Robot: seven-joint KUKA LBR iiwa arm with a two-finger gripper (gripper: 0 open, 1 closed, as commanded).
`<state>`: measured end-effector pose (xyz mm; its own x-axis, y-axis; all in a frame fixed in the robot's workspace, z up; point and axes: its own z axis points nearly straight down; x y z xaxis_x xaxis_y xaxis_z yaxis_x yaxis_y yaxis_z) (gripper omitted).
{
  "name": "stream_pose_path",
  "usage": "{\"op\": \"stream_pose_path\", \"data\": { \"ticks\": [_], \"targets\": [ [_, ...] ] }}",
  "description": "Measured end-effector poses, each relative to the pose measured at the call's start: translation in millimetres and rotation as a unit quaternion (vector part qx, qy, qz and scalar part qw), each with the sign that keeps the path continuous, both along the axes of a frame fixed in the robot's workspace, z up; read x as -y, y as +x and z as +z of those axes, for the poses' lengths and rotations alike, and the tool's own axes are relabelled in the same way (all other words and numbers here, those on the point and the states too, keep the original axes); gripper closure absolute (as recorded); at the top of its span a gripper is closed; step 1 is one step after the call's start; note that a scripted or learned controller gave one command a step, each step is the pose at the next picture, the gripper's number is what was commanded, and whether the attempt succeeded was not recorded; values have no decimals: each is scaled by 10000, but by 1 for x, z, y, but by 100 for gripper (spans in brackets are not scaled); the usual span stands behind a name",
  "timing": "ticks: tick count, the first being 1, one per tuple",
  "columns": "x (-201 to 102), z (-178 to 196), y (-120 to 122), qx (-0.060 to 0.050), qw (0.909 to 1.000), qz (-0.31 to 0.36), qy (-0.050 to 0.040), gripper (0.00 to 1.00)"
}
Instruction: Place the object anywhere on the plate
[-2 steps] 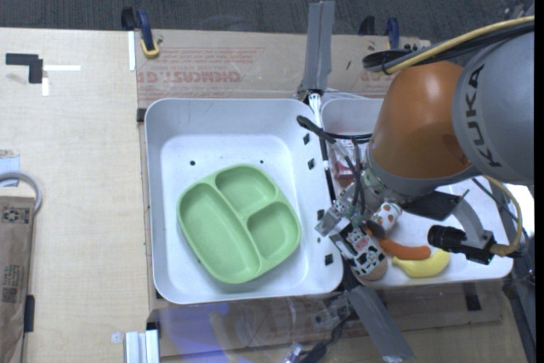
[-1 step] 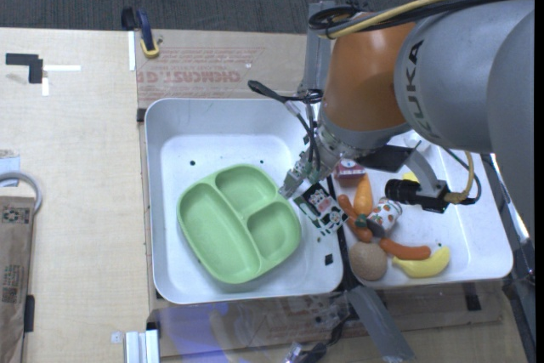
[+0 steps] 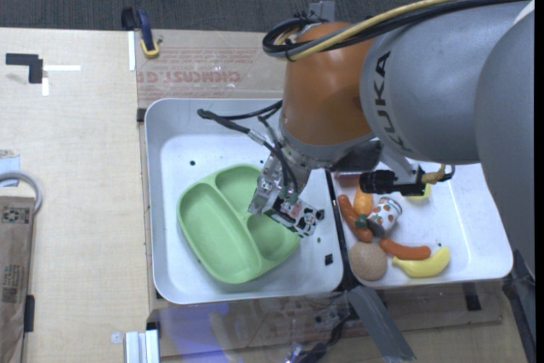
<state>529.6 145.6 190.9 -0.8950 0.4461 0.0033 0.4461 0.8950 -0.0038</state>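
The gripper (image 3: 276, 198) hangs over the right compartment of the green plate (image 3: 217, 234) in the left bin (image 3: 170, 183); whether it holds anything I cannot tell. A small black-and-white object (image 3: 304, 219) (possibly the task's thing) sits at the plate's right rim just beside it, so this looks like the placing step, and the next move calls for getting that object clearly onto the plate.

A bulky grey arm (image 3: 459, 72) lettered KUKA, with an orange band (image 3: 327, 89), black-and-yellow cables (image 3: 357, 21) looped above it.
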Motion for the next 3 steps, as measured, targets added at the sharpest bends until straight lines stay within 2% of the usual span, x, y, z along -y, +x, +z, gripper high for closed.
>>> {"op": "stream_pose_path", "data": {
  "ticks": [1, 2, 3],
  "targets": [
    [-11, -1, -8, -8, 9961, 877, 4, 100],
    [7, -3, -28, 1, 9953, 964, 6, 100],
    [8, 3, -27, -18, 9956, 937, 5, 100]
  ]
}}
